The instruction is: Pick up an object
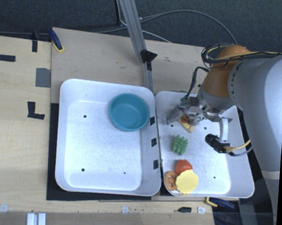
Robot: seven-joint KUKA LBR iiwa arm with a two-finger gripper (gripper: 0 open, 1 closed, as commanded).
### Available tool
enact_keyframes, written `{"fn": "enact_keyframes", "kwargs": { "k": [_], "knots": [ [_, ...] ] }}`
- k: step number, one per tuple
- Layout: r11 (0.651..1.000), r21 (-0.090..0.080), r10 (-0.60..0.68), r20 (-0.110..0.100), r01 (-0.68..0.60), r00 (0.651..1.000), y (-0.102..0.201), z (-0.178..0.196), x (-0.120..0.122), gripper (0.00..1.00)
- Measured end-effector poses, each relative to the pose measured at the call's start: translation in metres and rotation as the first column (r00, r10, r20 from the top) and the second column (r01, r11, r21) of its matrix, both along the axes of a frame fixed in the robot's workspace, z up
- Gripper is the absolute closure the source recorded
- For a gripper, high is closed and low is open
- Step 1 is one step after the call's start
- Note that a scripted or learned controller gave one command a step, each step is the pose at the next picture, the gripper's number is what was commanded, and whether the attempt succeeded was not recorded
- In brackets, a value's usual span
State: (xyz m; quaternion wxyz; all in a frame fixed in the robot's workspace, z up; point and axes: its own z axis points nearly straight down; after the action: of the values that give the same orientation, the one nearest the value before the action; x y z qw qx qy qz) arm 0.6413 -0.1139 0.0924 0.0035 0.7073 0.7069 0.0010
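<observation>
Pincer (183, 117) low at 12 o'clock end of right bin (232, 187), over small orange-yellow piece (185, 123); finger state: cannot tell. Piece looks light, rigid plastic, likely slippery; best pinched across narrow sides. Green block (179, 144) just beside, at 6 o'clock.

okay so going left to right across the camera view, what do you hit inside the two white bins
Blue bowl in the left bin → green toy in the right bin. The gripper with a small yellow-orange item at it, and the red piece, yellow piece and orange piece, overlap the green toy's span, so left out.
</observation>
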Motion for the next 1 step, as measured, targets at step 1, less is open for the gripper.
{"fn": "enact_keyframes", "kwargs": {
  "k": [1],
  "knots": [
    [1.0, 0.001, 0.001, 0.002, -0.001, 1.0, 0.0005, 0.0112, 0.0006, 1.0]
  ]
}}
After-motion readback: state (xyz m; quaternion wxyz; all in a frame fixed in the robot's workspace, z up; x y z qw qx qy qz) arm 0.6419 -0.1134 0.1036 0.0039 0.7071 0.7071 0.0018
